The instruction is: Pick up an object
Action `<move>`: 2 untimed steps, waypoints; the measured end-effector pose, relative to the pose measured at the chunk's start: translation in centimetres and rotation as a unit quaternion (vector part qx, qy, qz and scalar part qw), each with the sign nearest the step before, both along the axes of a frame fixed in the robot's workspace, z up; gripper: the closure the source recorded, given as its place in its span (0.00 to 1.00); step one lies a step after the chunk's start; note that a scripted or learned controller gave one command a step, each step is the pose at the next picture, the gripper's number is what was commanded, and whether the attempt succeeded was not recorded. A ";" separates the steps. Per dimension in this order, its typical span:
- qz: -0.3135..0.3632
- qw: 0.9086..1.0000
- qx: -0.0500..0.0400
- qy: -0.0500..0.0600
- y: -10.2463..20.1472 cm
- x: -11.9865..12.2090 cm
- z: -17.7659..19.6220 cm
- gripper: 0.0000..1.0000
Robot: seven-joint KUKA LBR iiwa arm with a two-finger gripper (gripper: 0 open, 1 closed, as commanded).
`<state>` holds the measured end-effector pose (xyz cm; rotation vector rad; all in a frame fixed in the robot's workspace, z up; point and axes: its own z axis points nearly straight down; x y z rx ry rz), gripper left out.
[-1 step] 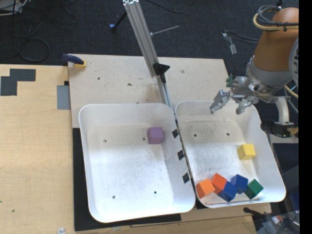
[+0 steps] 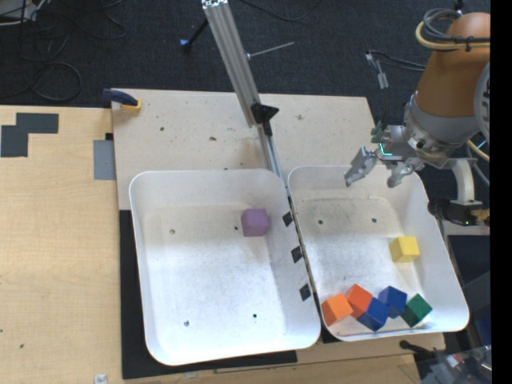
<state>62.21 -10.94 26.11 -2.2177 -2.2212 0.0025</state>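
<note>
While the pincer point(image 2: 376, 169) hangs over the far rim of the right bin point(image 2: 448, 254), its two fingers spread apart with nothing between them, every candidate for lifting lies nearer the front edge of the worktop point(image 2: 192, 126). Closest is the yellow block point(image 2: 405, 249), alone by the right wall of that bin, clear of its neighbours. It looks a small, rigid cube, probably light, with flat faces that should sit well between two fingers; taking it across two opposite sides seems the safest hold, though the wall just beside it may crowd one finger. Toward the front right corner a cluster huddles together: an orange block point(image 2: 337, 308), a red-orange block point(image 2: 359, 298), two blue blocks point(image 2: 383, 308) and a green block point(image 2: 418, 309), touching or nearly so, which would likely make a clean grip harder. In the left bin point(image 2: 152, 214) a purple block point(image 2: 255, 222) sits by itself, well apart from the pincer.
</note>
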 end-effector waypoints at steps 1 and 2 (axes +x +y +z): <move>-0.001 1.000 0.000 0.002 -0.6 -0.2 -4.6 0.00; -0.001 1.000 0.000 0.003 -0.3 -1.4 -10.1 0.00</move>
